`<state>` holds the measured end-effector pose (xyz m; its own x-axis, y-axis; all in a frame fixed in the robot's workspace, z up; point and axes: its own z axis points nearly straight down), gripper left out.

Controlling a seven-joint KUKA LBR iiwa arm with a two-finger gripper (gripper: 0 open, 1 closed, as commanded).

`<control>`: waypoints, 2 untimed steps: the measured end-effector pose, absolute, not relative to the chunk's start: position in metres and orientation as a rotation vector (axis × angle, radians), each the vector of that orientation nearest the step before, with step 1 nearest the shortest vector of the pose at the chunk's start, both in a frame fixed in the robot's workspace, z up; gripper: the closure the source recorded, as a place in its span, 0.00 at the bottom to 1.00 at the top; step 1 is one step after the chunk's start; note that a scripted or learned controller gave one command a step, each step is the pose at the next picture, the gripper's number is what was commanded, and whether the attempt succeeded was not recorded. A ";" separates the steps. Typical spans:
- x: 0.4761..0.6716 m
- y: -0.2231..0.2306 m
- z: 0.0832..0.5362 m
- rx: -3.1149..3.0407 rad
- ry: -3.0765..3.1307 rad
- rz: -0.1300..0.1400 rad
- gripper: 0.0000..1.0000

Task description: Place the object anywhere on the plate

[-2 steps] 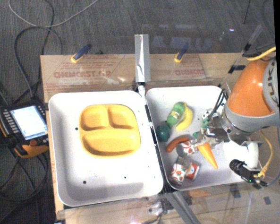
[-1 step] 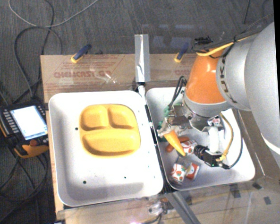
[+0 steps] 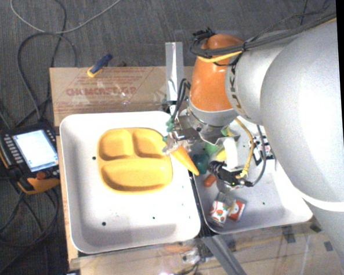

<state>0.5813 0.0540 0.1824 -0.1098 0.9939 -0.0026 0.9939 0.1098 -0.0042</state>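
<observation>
Here one plate [image 3: 134, 159], one carrot [image 3: 185, 159], two bins [image 3: 84, 226]

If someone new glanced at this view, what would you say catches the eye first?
The big grey arm with its orange band fills the right side, reaching over the bins' shared edge. In the left bin lies a yellow divided plate; an orange carrot-like object hangs just at its right rim. A red-and-white carton lies in the right bin.

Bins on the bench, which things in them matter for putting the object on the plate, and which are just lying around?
For the job: yellow plate, orange carrot-shaped object, gripper.

Lying about: red-and-white carton, green item, small red piece.
</observation>
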 end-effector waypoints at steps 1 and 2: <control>0.581 0.054 0.183 -2.097 -2.340 0.008 0.00; 0.627 0.074 0.161 -2.325 -2.198 -0.058 0.00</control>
